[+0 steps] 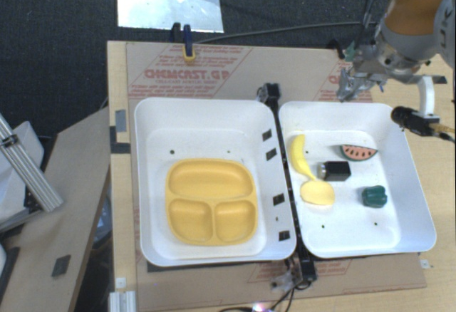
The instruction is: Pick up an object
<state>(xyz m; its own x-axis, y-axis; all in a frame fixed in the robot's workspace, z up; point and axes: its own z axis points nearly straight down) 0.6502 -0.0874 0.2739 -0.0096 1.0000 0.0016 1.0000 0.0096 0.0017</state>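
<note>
The tool [354, 90] hangs over the far rim of the right shallow white plastic bin [410, 221], its fingers too small and blurred to judge, so I cannot tell whether it is wide or narrow. Nothing shows between them. Below and left of the tool lie a yellow plastic banana [298, 154] and a pale yellow rounded lemon-like piece [318, 194]. Almost straight below it sits a small black block [335, 170] (one end silvery), beside a red watermelon slice [358, 152], with a dark green rounded lump [374, 196] nearer. Far to the tool's left, the other white bin [153, 118] holds a yellow three-compartment plastic tray [211, 200].
</note>
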